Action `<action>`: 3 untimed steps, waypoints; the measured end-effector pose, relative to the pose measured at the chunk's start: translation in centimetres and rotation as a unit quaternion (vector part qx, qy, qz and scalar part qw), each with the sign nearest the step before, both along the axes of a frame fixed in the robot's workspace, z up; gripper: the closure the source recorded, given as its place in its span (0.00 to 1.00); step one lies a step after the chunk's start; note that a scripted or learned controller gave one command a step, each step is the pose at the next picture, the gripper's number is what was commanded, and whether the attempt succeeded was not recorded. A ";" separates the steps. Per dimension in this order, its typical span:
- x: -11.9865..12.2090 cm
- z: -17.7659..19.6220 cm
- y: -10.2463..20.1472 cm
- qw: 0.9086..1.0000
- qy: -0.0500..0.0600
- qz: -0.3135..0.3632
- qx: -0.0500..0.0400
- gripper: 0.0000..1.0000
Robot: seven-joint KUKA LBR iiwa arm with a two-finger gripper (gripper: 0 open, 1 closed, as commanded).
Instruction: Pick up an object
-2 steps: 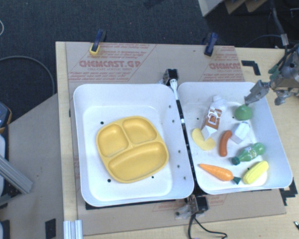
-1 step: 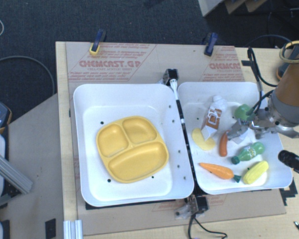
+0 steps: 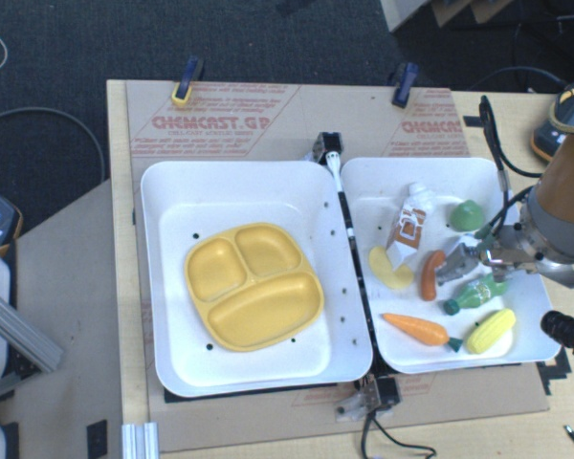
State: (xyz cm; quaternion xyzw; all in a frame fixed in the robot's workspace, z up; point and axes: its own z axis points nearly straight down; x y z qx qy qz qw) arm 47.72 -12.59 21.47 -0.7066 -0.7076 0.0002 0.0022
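The right bin holds several toy items. A white bottle with an orange label lies near the back, with a green round fruit to its right. A pale yellow piece and a red-orange sausage lie mid-bin. Nearer the front are a small green bottle, a carrot and a yellow corn cob. My gripper reaches in from the right, low over the bin. Its metal tip is just right of the sausage and just above the green bottle. Nothing is visibly held.
The left bin holds a yellow divided plate. A black divider strip runs between the bins. Clamps sit at the board's back edge. Cables trail along the right side.
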 end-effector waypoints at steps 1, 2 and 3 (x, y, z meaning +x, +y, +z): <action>0.4 9.7 4.2 1.000 -0.008 0.003 -0.002 0.00; 0.3 10.2 3.9 1.000 -0.004 0.000 -0.002 1.00; 1.8 -1.9 0.6 1.000 0.003 -0.003 -0.001 1.00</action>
